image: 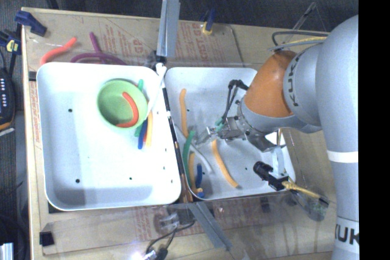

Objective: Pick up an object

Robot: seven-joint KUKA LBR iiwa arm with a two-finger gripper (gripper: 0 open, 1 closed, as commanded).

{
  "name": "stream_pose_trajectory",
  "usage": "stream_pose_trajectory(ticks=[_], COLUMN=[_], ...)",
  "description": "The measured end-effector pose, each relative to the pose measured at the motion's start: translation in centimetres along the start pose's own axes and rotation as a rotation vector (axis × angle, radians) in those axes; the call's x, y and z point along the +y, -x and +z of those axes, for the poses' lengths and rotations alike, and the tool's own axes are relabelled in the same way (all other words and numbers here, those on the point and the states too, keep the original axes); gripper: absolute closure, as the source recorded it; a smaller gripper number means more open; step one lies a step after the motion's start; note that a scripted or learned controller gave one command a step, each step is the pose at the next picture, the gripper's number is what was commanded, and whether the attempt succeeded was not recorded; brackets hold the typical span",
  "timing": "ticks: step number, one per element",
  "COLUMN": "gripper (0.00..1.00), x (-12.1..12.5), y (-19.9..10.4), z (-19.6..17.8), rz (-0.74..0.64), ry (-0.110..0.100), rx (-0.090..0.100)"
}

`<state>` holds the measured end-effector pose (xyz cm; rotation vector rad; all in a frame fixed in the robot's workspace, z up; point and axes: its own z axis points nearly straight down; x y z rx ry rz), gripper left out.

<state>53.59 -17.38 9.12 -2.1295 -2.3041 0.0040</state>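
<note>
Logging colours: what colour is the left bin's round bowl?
Light green: the round bowl, seen best in the camera view.

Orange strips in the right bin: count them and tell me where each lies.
2. One orange strip lies along the right bin's left wall; a second orange strip slants below the gripper in the view. The arm may hide more.

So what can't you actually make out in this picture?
All in the camera view:
- Grey metal gripper: too small and cluttered to tell whether it holds anything.
- Shallow white right bin: its right side is hidden under the arm's orange band.
- Blue and yellow plastic sticks: upper ends hidden behind the round green bowl.
</note>
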Motion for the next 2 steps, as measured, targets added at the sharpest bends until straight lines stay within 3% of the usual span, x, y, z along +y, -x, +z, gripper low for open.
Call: stream_pose_trajectory(ticks=[1,2], gripper=[1.0,1.0], x=[0.0,4.4], y=[0.1,-4.8], z=[-1.0,-10.3], rz=[-0.004,-0.149], ry=[-0.003,0.003], rx=[-0.002,-0.001])
